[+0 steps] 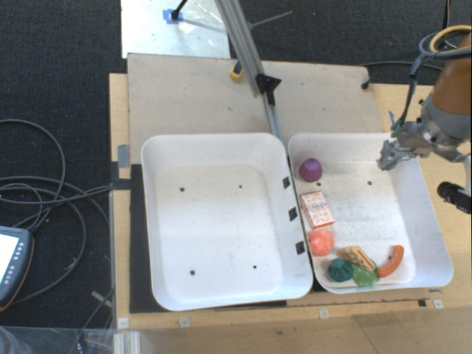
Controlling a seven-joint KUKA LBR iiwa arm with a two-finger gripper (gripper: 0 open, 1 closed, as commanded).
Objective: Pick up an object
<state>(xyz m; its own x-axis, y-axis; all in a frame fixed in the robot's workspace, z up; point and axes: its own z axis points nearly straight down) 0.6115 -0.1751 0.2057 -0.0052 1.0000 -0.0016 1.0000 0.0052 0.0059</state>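
The bench (pixel 192 94) is a pale wooden board laid over a light tabletop, standing on dark speckled carpet (pixel 59 57). Two shallow white bins sit side by side on it, their inner rims touching. The left bin (pixel 158 153) shows just a few small dark dots on its floor. The right bin (pixel 413 220) holds all the objects, gathered along its left wall and near edge: a purple ball (pixel 310 169) towards the far left, a small orange-and-white carton (pixel 316 209) below it, an orange ball (pixel 321 242) just beside the carton, then a dark teal lump (pixel 340 270), a green lump (pixel 364 276), a yellowish striped piece (pixel 357 257) and an orange sausage-shaped toy (pixel 391 261) clustered at the front.

The gripper (pixel 389 158) hangs over the far right corner of the right bin, well apart from the objects; I cannot tell how its jaws stand, and nothing shows in its grasp.

A grey metal pole (pixel 243 35) slants across the board from the top. Black cables (pixel 51 198) loop over the carpet at the left, near a handheld screen unit (pixel 11 264). A pale floor patch (pixel 162 13) carries blue tape.
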